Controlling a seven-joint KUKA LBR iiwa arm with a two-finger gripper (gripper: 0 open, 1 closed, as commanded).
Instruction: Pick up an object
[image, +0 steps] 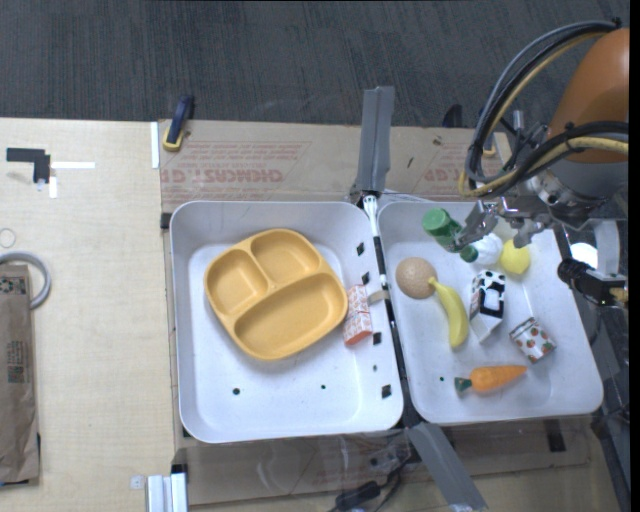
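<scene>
The end effector (478, 232) hangs low over the far part of the right bin (570, 400), at about twelve o'clock of that bin's floor, and I cannot tell from here how it is set or whether it has hold of anything; cables and metal crowd the spot. Right beneath it lies a green bottle (440, 224), its cap end towards ten o'clock and its clear body running towards four o'clock under the tooling. That looks the likeliest thing to be picked, since it sits touching or just under the tool.

Just beside, at three o'clock, is a yellow lemon (515, 258). Towards seven o'clock rest a brown egg-like ball (414, 274) and a banana (452, 313), whose long axis runs from eleven to five o'clock. A black-and-white carton (488, 298), a small printed can (532, 339) and a carrot (494, 378) lie nearer me.

The left bin (200, 390) carries a yellow divided plate (275, 292) and a small red packet (358, 316), well apart from the arm.
</scene>
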